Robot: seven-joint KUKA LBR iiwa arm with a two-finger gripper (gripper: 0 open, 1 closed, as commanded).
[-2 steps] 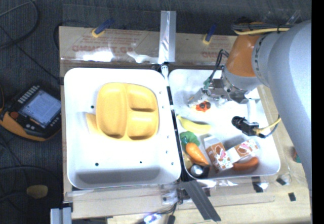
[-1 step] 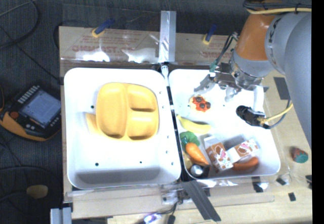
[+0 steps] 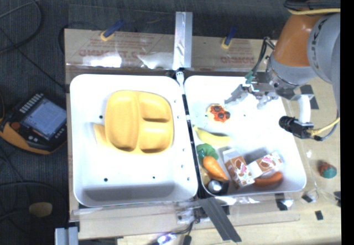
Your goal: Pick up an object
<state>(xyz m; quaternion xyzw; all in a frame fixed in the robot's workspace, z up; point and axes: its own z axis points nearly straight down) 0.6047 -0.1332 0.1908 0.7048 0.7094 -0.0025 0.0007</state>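
Gripper (image 3: pixel 250 96) open above right bin (image 3: pixel 293 152)

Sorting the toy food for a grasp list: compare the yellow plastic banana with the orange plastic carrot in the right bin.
The yellow plastic banana is pale yellow and gently curved; the orange plastic carrot is orange, tapered, with a green top. The banana lies nearly across the bin; the carrot lies diagonally, nearer the front wall. Both lie flat against the right white bin's left side.

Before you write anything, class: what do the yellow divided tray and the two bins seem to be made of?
Yellow divided tray: likely moulded plastic, smooth and semi-matte, with rounded compartment edges and soft highlights. Left bin and right bin: probably hard white plastic, glossy, with rounded corners and an even sheen. None of this is certain from looks alone.
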